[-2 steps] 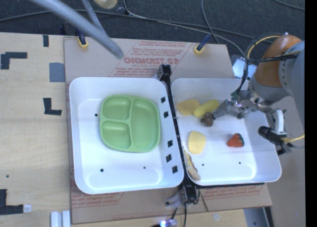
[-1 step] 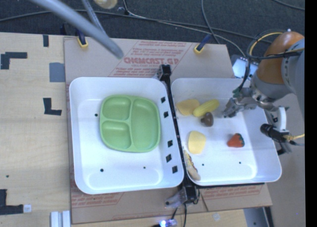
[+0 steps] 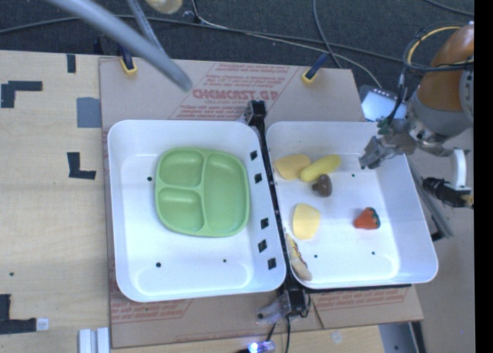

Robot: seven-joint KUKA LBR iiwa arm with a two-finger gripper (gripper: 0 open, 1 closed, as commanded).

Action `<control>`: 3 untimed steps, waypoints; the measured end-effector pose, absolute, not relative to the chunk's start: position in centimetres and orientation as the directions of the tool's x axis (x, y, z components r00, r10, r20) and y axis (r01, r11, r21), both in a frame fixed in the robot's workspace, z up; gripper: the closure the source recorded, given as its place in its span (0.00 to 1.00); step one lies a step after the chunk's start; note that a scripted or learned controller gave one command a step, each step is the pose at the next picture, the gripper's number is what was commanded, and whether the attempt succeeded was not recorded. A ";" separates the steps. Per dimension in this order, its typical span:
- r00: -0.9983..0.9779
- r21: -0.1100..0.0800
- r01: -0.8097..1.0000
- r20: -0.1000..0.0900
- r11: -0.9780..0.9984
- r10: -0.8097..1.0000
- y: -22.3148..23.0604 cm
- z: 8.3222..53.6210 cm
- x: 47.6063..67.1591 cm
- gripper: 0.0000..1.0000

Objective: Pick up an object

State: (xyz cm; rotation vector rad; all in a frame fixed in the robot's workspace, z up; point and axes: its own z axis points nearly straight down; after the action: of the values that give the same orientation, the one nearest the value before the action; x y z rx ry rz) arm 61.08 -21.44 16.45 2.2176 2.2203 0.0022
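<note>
The right white bin holds several small food items: a yellow lump, a yellow banana-like piece, a small brown piece, a pale yellow wedge and a red strawberry-like piece. A tan piece lies along the bin's near left edge. My gripper hangs over the bin's far right part, apart from all the items and right of the banana piece. Nothing shows between its tips.
The left white bin carries a green divided plate. A black divider runs between the bins. Cables cross the dark floor behind the bench. A grey pole slants across the top left.
</note>
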 end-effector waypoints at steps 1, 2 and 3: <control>-0.002 0.003 1.000 -0.002 0.002 1.000 -21.4 22.3 62.0 1.00; -0.002 0.005 1.000 -0.002 0.002 1.000 -21.4 27.7 62.2 1.00; -0.005 -0.002 1.000 0.001 0.005 1.000 -15.8 25.9 62.4 1.00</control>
State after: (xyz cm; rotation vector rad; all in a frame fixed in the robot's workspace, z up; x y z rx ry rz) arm 62.43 -15.77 25.91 2.2169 2.2285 -0.0013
